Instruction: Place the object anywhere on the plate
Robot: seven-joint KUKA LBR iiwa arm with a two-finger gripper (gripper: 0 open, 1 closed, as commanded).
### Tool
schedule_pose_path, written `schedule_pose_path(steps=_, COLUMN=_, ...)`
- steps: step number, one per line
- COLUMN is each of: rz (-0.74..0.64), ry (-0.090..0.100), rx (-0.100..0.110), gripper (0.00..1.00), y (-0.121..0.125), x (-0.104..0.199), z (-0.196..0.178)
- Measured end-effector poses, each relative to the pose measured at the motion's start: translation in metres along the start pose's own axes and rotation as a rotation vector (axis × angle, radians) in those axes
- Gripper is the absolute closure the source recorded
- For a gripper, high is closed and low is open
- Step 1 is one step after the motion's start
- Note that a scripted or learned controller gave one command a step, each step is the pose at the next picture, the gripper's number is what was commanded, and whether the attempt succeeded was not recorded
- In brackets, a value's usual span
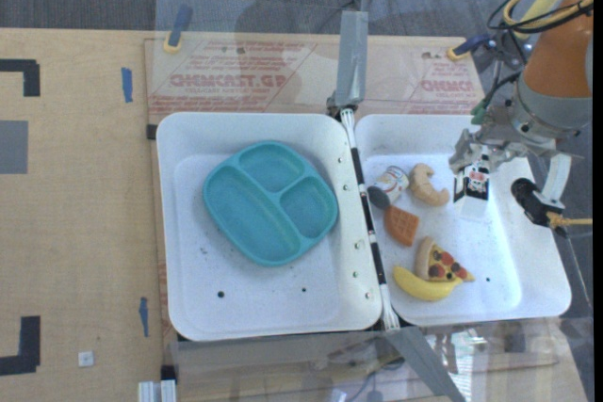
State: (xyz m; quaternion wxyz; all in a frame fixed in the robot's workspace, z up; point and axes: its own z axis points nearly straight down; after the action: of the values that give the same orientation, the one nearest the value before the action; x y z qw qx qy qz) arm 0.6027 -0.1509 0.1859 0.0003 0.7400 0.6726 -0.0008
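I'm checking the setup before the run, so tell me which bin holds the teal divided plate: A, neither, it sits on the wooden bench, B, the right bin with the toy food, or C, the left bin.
C: the teal divided plate lies flat in the left bin, while the banana, pizza slice and waffle lie in the right bin.

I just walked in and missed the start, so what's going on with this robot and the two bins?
A grey and orange robot arm reaches in from the right, and its gripper hangs over the right bin. That bin holds toy food: a croissant, a waffle, a pizza slice, a banana and a small can. The teal plate lies in the left bin with nothing on it, so no object has been placed yet.
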Motion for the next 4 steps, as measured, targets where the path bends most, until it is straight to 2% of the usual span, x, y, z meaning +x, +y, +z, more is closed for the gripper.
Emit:
schedule_pose_path(steps=1, rz=-0.180, ry=0.000, rx=-0.004, gripper=1.00, y=0.033, x=0.079, z=0.001)
schedule_pose_path(steps=2, rz=-0.255, ry=0.002, rx=0.001, gripper=1.00, y=-0.004, x=0.133, z=0.001)
schedule_pose_path(steps=3, rz=-0.307, ry=0.001, rx=-0.004, gripper=1.00, y=0.016, x=0.199, z=0.001)
schedule_pose_path(steps=4, rz=-0.333, ry=0.001, rx=0.002, gripper=1.00, y=-0.006, x=0.236, z=0.001)
